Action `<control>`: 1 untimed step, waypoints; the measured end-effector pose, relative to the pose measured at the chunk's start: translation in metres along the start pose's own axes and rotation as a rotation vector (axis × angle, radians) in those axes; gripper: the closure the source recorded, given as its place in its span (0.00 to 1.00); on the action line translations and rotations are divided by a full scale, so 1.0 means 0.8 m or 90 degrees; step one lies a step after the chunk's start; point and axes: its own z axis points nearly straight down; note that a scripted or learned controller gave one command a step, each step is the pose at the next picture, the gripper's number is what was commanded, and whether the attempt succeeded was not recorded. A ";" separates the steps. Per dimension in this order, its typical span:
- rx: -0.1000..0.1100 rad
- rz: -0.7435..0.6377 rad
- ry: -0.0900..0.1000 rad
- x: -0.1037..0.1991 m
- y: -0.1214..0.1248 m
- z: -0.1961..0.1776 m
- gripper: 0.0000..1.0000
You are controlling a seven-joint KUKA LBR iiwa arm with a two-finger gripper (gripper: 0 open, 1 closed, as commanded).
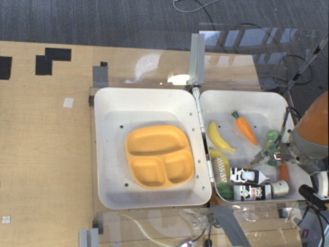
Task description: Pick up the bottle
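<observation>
Right of the divider (198, 120) between the two bins, the right bin (216, 101) is seen packed: banana (218, 138), carrot (245, 128), a green item (272, 136), and two bottles lying flat along the near wall. The upper bottle (248, 176) is black and white; the lower bottle (259, 191) is white with a dark label band and a pale cap pointing away from the divider. Both are touching or nearly so. A yellow-green packet (220, 168) is seen just beside the divider, against the bottles' ends.

The gripper (272, 157) is placed above the bottles, well off the divider, near the green item. Its fingers cannot be told apart or together; nothing is seen held.

Left of the divider, an orange tray (159, 155) is seen in the left bin (105, 153); not relevant.

Advice: one bottle should be committed to, fingers set across its short axis at mid-body, clear of its neighbour and the near wall. The lower bottle is likely to roll if nudged.

Labels: dark graphics are visible on both; no text can be read.
</observation>
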 end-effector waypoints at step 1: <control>-0.004 0.067 -0.010 0.013 -0.002 0.001 0.00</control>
